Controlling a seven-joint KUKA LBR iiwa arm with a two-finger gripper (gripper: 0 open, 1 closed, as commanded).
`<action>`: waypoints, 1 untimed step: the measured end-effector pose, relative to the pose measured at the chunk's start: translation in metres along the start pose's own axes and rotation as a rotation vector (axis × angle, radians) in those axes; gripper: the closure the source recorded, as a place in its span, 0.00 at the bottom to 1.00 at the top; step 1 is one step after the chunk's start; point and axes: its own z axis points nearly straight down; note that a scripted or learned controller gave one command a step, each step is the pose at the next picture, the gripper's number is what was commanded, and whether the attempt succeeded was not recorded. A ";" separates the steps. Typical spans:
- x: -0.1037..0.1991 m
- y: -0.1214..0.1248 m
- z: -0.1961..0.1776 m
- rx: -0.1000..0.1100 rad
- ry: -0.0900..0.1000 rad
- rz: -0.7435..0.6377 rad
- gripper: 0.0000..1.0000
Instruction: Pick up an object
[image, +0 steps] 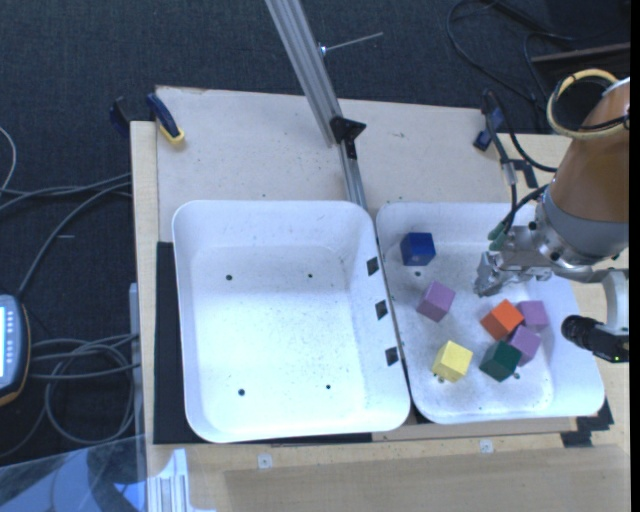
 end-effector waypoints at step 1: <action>0.043 0.000 0.000 0.007 0.003 -0.004 1.00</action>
